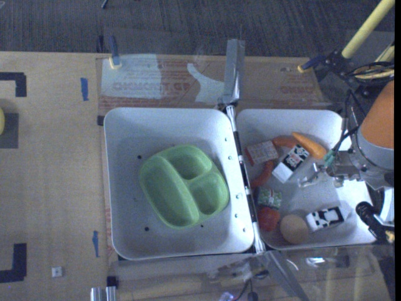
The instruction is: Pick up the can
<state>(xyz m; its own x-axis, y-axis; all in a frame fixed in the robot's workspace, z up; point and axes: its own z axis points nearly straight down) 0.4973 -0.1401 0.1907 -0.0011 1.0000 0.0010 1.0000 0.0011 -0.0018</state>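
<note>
A small can with a green and white label (270, 197) lies in the right bin (326, 121), close to the divider and between a red item above it and a red round item below it. My gripper (318, 172) hangs over the middle of the right bin, to the right of the can and a little further back, apart from it. It sits just beside a black and white carton (290, 160). The grey arm with its orange band (383, 127) enters from the right edge.
The right bin also holds an orange carrot (309, 144), a patterned card (262, 151), a tan round item (292, 228) and a black and white cow-patterned block (325, 217). A green divided plate (183, 185) lies in the left bin (125, 130).
</note>
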